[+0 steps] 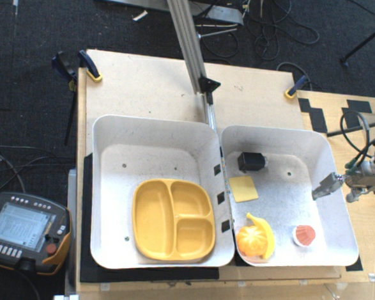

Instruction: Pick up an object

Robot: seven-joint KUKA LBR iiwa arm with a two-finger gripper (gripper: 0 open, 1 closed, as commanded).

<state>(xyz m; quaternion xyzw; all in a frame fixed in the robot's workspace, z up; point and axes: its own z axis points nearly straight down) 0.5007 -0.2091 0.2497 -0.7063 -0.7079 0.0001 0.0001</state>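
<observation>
**Arm at right bin's edge, nothing in the jaws**

Nearest the camera, off the bench [147, 79] at lower left: a teach pendant [22, 231] w/ lit screen on the dark floor.

Left bin [112, 134]: a yellow divided plate [173, 220], three compartments, sits upright in the near half, right of centre.

Right bin [303, 144], near rim: an orange-and-yellow fruit-shaped toy [257, 241] close to the left corner. Just right of it, apart, a small red-and-white round piece [304, 235]; can't tell what it is exactly. Further back, near the divider betw. bins, a flat yellow square [244, 188]. Just behind that, almost touching its far edge, a black blocky object [251, 161].

Gripper [329, 185] is over the right bin's right wall, approx. level w/ the yellow square, well apart from all objects. Too small and blurred to tell whether the jaws are spread or together; nothing visible betw. them.

Far side: bare tan bench top, a yellow-tipped clamp at each back corner, a grey metal pole [189, 40] slanting up from behind the bins.
</observation>
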